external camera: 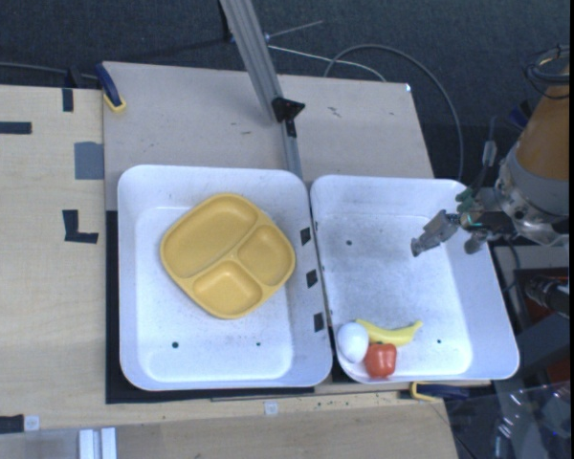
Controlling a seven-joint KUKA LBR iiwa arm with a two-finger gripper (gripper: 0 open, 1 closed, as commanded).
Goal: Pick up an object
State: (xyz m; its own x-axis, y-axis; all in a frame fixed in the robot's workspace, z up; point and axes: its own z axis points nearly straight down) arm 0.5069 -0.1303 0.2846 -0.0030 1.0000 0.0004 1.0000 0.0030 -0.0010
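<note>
White right bin (pixel 478 285) | end effector (pixel 450 232) above its upper right, apart from all items, grip state indiscernible | step: approach | next: descend toward banana (pixel 392 332), tomato (pixel 382 359), egg (pixel 352 341) at bin's near edge

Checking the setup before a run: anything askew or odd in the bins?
The yellow plate lies turned at an angle in the left bin. The banana, egg and tomato crowd the right bin's near corner.

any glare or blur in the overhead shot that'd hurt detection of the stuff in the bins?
Camera view: lighting even and soft, shadows faint. White bins run bright, so the white ball nearly merges with the bin wall. Yellow plate, banana and red item stand out clearly. Gripper is slightly soft at this resolution; whole frame a bit grainy.
</note>
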